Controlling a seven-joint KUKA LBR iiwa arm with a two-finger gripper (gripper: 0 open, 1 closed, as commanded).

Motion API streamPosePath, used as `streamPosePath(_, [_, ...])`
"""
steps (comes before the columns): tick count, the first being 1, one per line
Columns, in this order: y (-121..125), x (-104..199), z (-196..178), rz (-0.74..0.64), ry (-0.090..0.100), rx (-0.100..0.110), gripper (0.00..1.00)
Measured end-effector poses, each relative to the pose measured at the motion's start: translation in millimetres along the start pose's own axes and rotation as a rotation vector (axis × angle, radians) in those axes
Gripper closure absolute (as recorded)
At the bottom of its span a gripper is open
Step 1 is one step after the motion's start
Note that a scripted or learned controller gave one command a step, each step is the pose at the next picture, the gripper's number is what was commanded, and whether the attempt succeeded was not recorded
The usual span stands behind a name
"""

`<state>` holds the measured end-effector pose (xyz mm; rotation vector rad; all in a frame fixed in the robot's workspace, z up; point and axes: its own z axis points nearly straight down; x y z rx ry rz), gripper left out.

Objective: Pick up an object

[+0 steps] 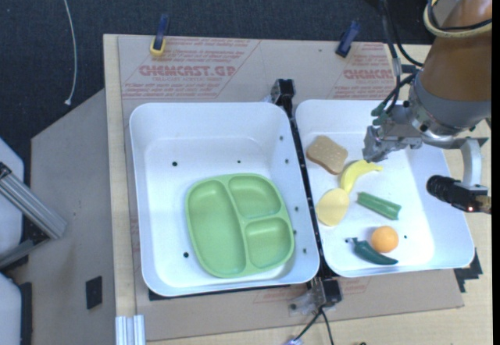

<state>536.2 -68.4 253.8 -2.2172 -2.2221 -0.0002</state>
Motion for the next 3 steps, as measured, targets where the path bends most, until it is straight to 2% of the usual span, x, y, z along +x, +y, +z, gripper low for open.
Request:
streamPosePath(1, [-11, 53, -4, -0.003, 0.001, 0.001, 1.0])
streamPosePath(2, [-13, 100, 11, -0.002, -0.001, 0.002, 1.0])
streamPosePath(3, [-33, 146, 18, -0.003, 0.0, 0.003, 1.0])
